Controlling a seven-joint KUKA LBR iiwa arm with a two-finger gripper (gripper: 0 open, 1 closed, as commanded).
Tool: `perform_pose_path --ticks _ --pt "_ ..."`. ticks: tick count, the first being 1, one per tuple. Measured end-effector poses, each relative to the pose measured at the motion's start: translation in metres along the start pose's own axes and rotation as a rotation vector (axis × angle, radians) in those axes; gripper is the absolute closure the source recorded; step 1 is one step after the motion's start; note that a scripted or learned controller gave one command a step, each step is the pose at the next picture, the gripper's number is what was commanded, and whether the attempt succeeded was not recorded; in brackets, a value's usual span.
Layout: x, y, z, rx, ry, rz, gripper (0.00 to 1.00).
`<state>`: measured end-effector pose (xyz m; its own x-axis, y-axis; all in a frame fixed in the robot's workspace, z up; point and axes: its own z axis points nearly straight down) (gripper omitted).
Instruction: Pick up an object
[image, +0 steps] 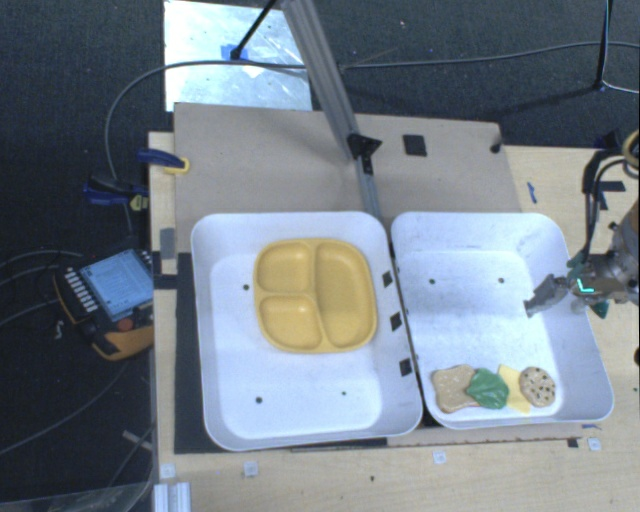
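We see the right bin (470, 245) under our gripper (545, 297). Its small food cluster lies below-left of the gripper, near but apart: bread slice (452, 386), green leaf (488, 388), cookie (538, 385). Finger opening: cannot tell.

The arm (625, 262) was cut off by the right edge. The tool (545, 297) was too small to read. The leaf (488, 388) partly hid the cheese (512, 385).
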<state>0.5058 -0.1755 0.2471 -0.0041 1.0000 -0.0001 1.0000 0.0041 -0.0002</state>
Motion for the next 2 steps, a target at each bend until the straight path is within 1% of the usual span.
perform_pose_path --ticks 1,2 --pt "0.0 0.001 -0.001 -0.002 0.0 0.0 0.0" --pt "0.003 0.007 0.043 0.001 0.0 0.002 0.0"
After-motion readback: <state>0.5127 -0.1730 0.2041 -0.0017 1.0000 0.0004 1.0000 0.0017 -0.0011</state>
